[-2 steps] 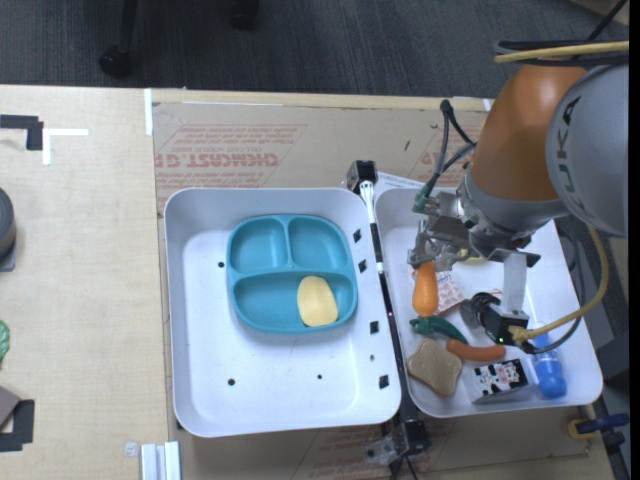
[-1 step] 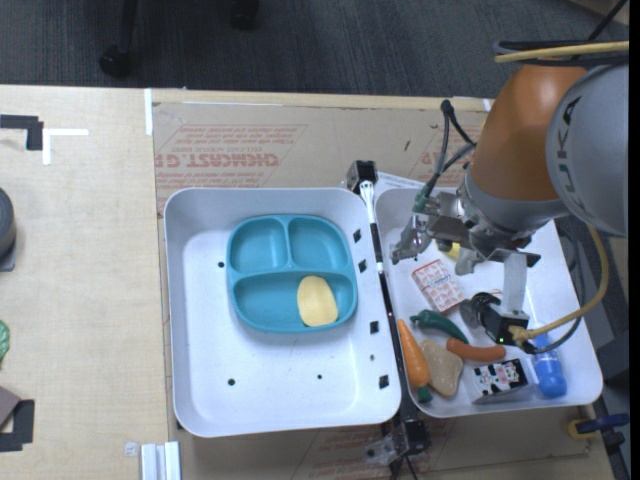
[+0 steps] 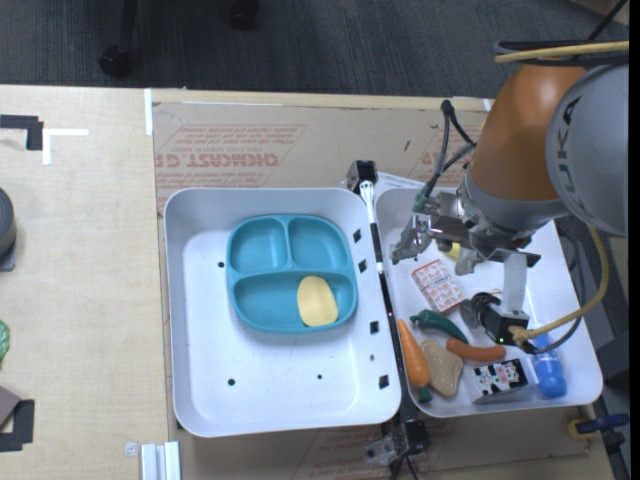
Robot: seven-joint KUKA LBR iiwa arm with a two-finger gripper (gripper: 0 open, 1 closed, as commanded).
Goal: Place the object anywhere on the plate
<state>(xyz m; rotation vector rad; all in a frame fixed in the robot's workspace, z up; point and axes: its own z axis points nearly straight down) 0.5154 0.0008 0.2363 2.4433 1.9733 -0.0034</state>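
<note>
A pale yellow object (image 3: pixel 318 300) is seen lying on the blue plate (image 3: pixel 262 246) — in its large lower compartment — within the left bin (image 3: pixel 200 368). The end effector (image 3: pixel 428 230) is held over the right bin (image 3: pixel 575 298); its state cannot be told.

Light: bright, even, from overhead | Shadows: soft, faint, close under the arm (image 3: pixel 540 138) | Glare: mild sheen on white bin (image 3: pixel 190 368) rims left of the gripper (image 3: pixel 420 236) | Focus: slightly soft throughout, coarse detail | Distortion: little at edges
</note>
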